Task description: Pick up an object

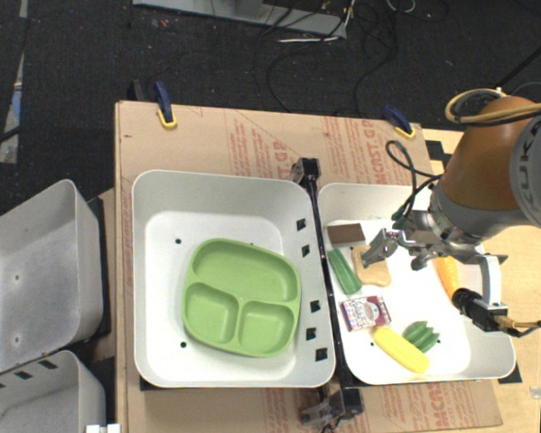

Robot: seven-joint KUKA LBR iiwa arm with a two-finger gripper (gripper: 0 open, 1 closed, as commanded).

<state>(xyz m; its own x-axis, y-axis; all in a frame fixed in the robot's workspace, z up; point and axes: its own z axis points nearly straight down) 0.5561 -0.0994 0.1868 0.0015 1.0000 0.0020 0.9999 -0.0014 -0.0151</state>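
My gripper (400, 252) hangs over the right bin (493, 363), with the orange-banded arm coming in from the right. Its two fingers stand spread apart, open, and nothing shows between them. The left fingertip (377, 253) sits just above a tan flat piece (374, 275). Beside that piece lie a long green item (344, 270) and a brown block (346, 233). An orange carrot-like object (447, 274) lies under the gripper's right side. Nearer the front are a purple packet (365, 312), a yellow oblong object (402, 350) and a small green object (421, 335).
The left bin (151, 250) holds a light green divided plate (242, 296). A black divider (315, 259) runs between the bins. Grey tubs (32, 271) stand off the bench at the left. A black part on a white bracket (474, 303) hangs near the right bin's right wall.
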